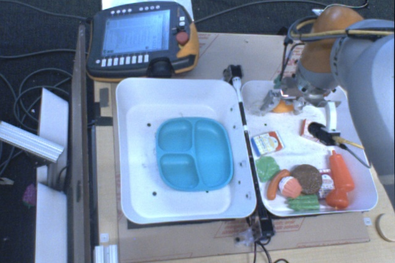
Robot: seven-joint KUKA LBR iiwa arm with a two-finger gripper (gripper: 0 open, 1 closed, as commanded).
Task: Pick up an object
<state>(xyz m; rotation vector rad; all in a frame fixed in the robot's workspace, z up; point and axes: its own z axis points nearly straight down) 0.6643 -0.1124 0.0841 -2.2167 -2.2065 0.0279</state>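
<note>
You see the gripper (282, 102) low in the right bin (365, 197), fingers spread around an orange piece (281, 107) at the bin's far edge; not lifted.

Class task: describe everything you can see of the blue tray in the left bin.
The blue tray is a light blue, smooth, plastic-looking dish with rounded corners and a raised rim. Ridges split it into three compartments: one long one along its right side and two smaller ones on its left, all bare. It lies flat and upright, slightly turned, near the middle of the left bin, resting on the bin's white floor. Nothing else touches it.
</note>
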